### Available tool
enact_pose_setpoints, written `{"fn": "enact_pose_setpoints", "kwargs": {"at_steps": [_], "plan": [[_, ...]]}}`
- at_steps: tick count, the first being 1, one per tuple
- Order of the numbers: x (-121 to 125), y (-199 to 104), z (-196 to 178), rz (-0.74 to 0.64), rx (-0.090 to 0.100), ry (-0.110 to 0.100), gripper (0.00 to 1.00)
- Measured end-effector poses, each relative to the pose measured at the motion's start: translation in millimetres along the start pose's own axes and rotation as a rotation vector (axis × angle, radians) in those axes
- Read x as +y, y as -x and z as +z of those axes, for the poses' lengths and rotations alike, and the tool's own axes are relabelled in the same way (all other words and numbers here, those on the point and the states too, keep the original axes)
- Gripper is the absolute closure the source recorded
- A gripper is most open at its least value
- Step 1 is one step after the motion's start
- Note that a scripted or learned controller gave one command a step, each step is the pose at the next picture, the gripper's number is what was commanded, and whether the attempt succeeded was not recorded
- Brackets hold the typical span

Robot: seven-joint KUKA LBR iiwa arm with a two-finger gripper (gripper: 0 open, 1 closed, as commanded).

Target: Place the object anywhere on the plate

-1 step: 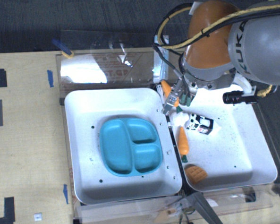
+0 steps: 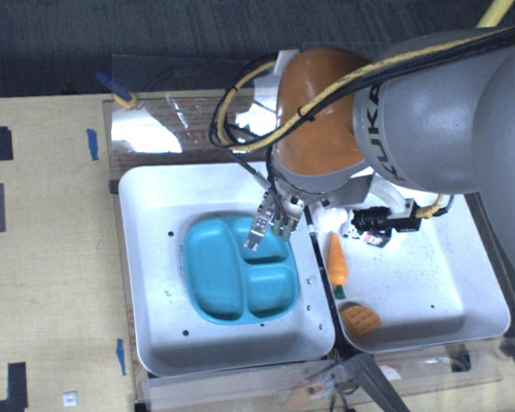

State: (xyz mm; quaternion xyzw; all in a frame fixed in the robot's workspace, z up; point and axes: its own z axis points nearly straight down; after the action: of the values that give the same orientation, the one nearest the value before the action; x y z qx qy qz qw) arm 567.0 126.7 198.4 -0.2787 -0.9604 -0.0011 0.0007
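Bench: I see pale wood [image 2: 45, 283] on the left, smooth and matt, with black squared marks and short strips of blue tape.
Left bin: a shallow white tray [image 2: 147, 251] with rounded corners and a dull sheen, with small dark holes in its floor.
Plate: a blue plastic plate [image 2: 214, 273] with soft rounded corners lies in the middle of the left bin, split into one long compartment on its left and two smaller ones on its right.
Gripper: I read the gripper [image 2: 268, 229] as hanging over the plate's upper right compartment; its thin metal fingers point down and left with a narrow gap between them, and I see nothing between them.
Arm: a glossy orange band [image 2: 317, 110] sits above the wrist, the grey body [image 2: 443, 102] runs off to the right, and yellow and black cables loop over it.
Carrot: the orange, tapered carrot [image 2: 336, 261] lies in the right bin, close against its left wall, apart from the plate.
Brown object: a rounded, rough-looking brown piece [image 2: 360, 319] sits just below the carrot.
Right bin: the same white tray [image 2: 436, 277].
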Motion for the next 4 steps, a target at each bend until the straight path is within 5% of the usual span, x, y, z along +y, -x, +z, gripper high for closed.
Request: {"fn": "enact_pose_setpoints", "kwargs": {"at_steps": [1,2,3,4], "plan": [[23.6,-65.6,33.7,-0.215,0.000,-0.002,1.00],[-51.5,-60.3,67.5,-0.304,-0.001,-0.003,1.00],[-35.7,-73.7,104.2,-0.252,-0.016,0.011,1.00],[-32.6,-67.9,87.3,-0.247,-0.033,0.024,1.00]]}}
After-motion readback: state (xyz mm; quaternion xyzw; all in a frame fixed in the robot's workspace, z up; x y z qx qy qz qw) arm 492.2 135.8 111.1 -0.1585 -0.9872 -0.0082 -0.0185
